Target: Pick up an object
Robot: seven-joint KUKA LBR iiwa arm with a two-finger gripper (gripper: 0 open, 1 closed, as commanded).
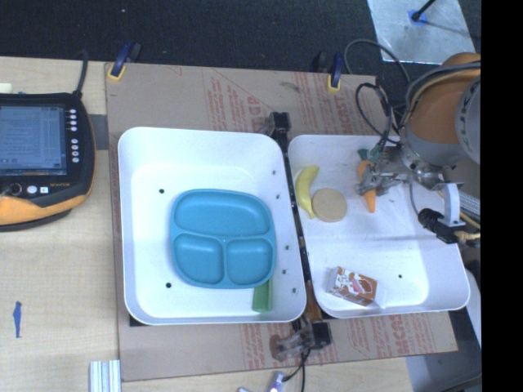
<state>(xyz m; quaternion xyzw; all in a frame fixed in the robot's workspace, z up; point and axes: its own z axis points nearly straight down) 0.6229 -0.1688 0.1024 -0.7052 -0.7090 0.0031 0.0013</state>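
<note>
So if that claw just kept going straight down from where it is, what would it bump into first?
Most likely the small orange carrot, which sits right at the gripper in the right bin. Depth is hard to judge from above, so it may already touch it.

No legible text or labels.

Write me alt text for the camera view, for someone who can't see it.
The arm's claw sits low in the right bin over an orange carrot, beside a banana and a round tan disc, with a small snack packet nearer the front. The left bin holds a blue divided plate and a green piece.
</note>
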